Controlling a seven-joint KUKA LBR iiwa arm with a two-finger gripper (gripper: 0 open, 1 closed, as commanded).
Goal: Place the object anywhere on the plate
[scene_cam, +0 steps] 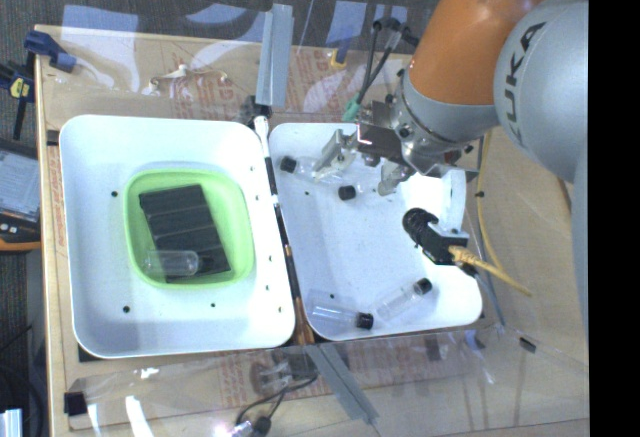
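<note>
Hovering well right of the plate (133, 215), the gripper (366, 163), open or closed I cannot tell, hangs by a vial (322, 163), likely lining up a pick; another vial (175, 263) already lies on the plate.

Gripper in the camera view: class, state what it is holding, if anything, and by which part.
It cannot be told. The gripper sits over the top of the right bin, near a clear vial, but a hold on it is not visible.

Grey KUKA arm (560, 75) showing dark lettering on its rounded casing, wearing a glossy orange band (460, 35) above the wrist. Black cables (380, 55) running to a metal wrist flange (425, 135). Thin silvery jaws sticking out.
</note>
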